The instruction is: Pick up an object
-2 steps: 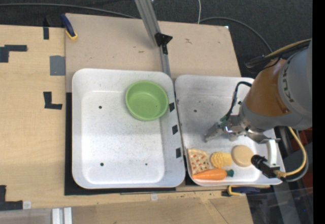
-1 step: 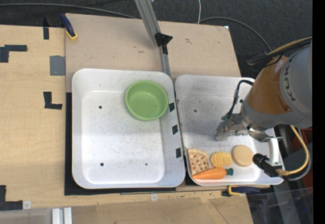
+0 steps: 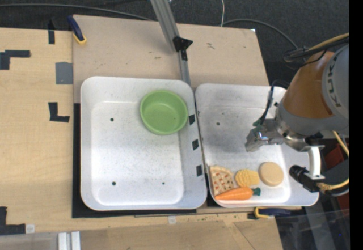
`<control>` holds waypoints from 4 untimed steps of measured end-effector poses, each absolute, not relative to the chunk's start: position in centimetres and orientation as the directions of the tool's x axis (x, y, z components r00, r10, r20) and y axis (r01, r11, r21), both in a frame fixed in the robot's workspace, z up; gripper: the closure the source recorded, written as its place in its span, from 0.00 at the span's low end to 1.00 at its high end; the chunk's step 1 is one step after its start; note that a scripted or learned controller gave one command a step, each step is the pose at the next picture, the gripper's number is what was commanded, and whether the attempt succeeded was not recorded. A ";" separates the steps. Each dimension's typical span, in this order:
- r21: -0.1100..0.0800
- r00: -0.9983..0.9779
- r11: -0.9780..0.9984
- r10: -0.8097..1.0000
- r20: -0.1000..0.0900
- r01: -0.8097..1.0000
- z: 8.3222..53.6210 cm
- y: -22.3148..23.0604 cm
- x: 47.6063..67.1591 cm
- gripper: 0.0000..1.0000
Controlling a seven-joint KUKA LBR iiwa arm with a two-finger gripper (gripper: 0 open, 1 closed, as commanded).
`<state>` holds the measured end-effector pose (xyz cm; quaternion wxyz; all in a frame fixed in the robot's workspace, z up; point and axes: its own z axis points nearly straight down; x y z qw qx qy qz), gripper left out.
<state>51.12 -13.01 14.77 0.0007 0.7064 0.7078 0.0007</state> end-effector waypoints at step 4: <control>-0.004 -0.006 0.006 1.000 0.001 1.000 23.8 -3.4 52.8 1.00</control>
